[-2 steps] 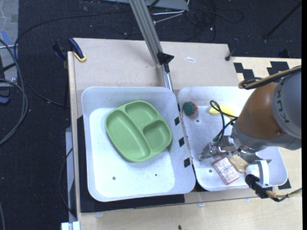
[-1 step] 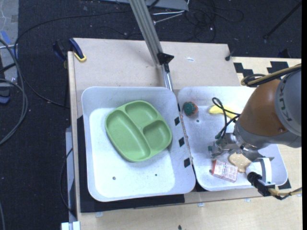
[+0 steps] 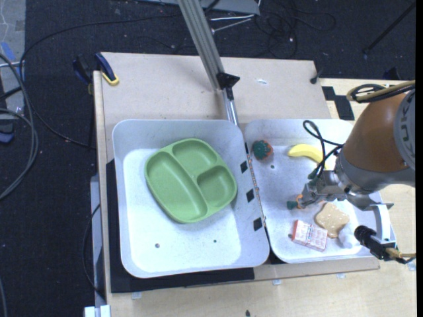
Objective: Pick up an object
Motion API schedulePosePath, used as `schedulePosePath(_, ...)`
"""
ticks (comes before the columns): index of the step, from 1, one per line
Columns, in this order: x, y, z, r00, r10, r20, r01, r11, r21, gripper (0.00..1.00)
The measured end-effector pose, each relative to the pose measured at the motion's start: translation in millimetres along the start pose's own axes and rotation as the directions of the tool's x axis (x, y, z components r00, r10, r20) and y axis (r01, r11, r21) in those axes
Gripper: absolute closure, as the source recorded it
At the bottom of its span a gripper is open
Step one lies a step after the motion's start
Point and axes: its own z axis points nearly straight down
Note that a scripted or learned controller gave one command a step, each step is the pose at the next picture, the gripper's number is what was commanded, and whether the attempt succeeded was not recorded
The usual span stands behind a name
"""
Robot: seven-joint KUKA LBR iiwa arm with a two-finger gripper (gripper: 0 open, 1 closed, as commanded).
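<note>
Gripper [image 3: 309, 197] low in right bin [image 3: 281, 170], just beside toast [image 3: 331, 218]; finger state unclear. Banana [image 3: 305, 152] beyond.

A yellow banana [image 3: 305, 152] is seen lying flat in the right bin, near a small red-and-green fruit [image 3: 263, 150]; a tan bread slice [image 3: 331, 219] and a pink-white packet [image 3: 310, 235] are laid nearer the front.
</note>
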Motion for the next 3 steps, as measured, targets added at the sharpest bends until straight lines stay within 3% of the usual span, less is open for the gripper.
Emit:
schedulePosePath(1,0,2,-53,1.0,-0.001,0.0,0.001,1.0,-0.001,1.0)
schedulePosePath(3,96,46,-71,1.0,-0.006,-0.003,0.006,1.0,0.001,1.0)
